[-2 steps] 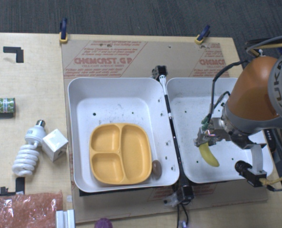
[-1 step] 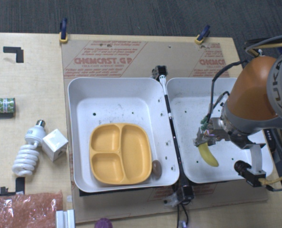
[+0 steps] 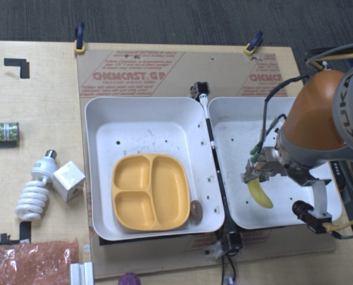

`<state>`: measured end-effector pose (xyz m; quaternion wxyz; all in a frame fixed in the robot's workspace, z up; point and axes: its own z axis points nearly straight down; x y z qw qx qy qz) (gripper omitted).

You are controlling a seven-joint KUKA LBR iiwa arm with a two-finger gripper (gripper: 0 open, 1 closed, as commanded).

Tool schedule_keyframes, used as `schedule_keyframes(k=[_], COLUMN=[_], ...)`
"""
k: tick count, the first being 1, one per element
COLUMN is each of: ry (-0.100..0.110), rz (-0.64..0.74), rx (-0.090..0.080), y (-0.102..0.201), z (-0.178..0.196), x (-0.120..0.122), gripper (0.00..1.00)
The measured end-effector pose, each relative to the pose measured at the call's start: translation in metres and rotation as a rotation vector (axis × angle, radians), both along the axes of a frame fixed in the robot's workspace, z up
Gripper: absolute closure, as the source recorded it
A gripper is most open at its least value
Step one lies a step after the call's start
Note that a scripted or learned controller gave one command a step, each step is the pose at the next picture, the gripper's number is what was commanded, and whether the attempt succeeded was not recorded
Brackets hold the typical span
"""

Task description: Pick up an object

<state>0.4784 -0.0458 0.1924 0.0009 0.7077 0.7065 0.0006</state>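
Gripper [image 3: 255, 174] sits low in the right bin [image 3: 236, 117], right over the upper end of a banana [image 3: 261, 196]. Banana lies on the bin floor, tilted, lower end pointing toward the bin's near right corner. Its top end meets the gripper, but can't tell if the jaws are open or closed, or if they've got the banana btwn them; wrist blocks that spot.

Left bin [image 3: 99, 129] holds a yellow divided plate [image 3: 151, 192], 3 compartments, flat on the floor. A small brown lump [image 3: 196, 211] rests just beside the plate's right edge, near the bin's near right corner.

On the bench left of the bins: spiral light bulb [image 3: 34, 192] touching a small white box [image 3: 69, 180], and a green can [image 3: 5, 133] further back, well apart from them.
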Motion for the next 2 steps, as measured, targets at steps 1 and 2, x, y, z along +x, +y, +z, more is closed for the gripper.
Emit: schedule_keyframes(k=[1,2], ry=[0.001,0.001], rz=[0.0,0.0], rx=[0.0,0.0], y=[-0.005,-0.0105], z=[-0.0001,-0.0002], x=[-0.0004,-0.0006], gripper=[1.0,1.0])
